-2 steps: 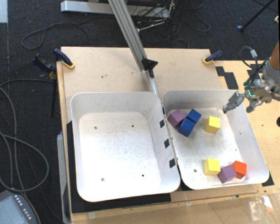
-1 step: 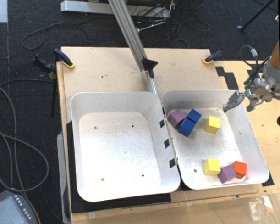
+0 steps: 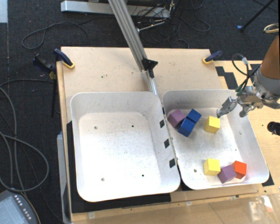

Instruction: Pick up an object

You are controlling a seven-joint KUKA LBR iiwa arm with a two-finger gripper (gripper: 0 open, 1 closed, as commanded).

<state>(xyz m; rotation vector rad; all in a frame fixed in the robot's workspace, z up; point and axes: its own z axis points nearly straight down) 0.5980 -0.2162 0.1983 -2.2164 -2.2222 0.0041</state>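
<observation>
The right bin (image 3: 251, 142) holds several small blocks. A purple block (image 3: 175, 116) and a blue block (image 3: 190, 122) lie together near its left wall. A yellow block (image 3: 212, 124) sits a little right of them. Near the front edge lie another yellow block (image 3: 211, 166), a purple block (image 3: 226, 173) and an orange block (image 3: 240, 168). My gripper (image 3: 232, 107) hangs over the bin's back right part, just right of and above the upper yellow block. Its fingers stand apart with nothing between them.
The left bin (image 3: 86, 148) stands beside the right one. A slanted metal pole (image 3: 130, 34) runs from the back down to the gap between the bins. Clamps (image 3: 65, 59) sit at the board's back corners. Cables lie on the floor at left.
</observation>
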